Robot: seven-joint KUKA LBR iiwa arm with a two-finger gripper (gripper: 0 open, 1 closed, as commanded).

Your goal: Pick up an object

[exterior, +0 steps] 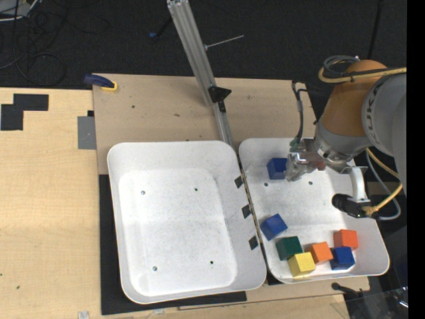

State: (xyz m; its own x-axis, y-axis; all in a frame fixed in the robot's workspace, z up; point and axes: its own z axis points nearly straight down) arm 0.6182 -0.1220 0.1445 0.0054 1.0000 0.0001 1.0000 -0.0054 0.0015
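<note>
The arm reaches in from the right and the end effector (pixel 297 167) hangs low in the right bin (pixel 372 261), just beside a blue cube (pixel 277 168) near the bin's far wall. Whether it is open, closed, or gripping anything cannot be told from this angle; the cube sits at its left flank, seemingly touching, not visibly inside it. That is the risk right here: if the approach is off to one side, a closing motion would likely nudge the cube toward the bin's left wall instead of trapping it, and a lift would come up with nothing. A cube caught by one corner could also twist and drop out. The count, then: two white bins on the desk (pixel 46 198), the left bin (pixel 126 158) beside the right one. Cubes in the right bin total seven: three blue, counting the second blue cube (pixel 273 226) mid-bin and the third blue cube (pixel 342 257) at the near edge, plus one green cube (pixel 288 246), one yellow cube (pixel 302 263), one orange cube (pixel 321 251) and one red cube (pixel 346 238), clustered tightly enough that a pick there could jostle its neighbours.
</note>
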